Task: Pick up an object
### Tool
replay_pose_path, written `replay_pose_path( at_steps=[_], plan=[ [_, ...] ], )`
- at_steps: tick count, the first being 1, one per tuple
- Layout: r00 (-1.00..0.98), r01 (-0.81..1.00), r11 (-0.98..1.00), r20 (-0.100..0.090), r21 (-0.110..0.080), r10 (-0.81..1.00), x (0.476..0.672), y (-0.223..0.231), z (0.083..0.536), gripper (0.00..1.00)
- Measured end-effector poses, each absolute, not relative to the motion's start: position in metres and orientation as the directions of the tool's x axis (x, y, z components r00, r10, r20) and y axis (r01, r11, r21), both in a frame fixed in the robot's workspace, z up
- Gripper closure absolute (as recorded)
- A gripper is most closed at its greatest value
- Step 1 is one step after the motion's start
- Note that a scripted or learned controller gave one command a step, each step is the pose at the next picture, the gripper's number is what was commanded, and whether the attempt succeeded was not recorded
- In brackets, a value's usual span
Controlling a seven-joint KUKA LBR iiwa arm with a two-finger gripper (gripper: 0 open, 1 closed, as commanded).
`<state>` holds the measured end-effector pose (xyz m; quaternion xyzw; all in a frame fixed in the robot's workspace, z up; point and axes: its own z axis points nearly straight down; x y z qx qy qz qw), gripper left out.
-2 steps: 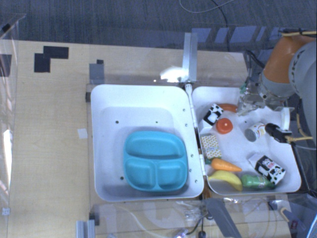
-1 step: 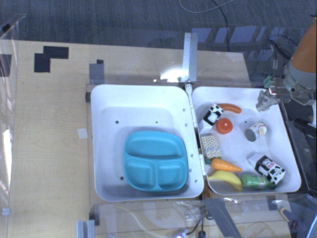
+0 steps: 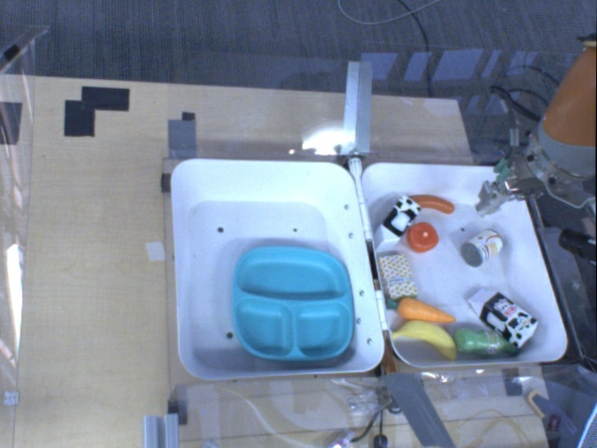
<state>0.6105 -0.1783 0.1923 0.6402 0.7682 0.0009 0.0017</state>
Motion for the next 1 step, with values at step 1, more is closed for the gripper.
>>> replay_pose_path(
  at_steps=[1],
  plan=[
    [-0.222,0.975,0.222,-0.001,0.003,0.975,0.5905,-0.0998,0.2305,1.0]
  ],
)
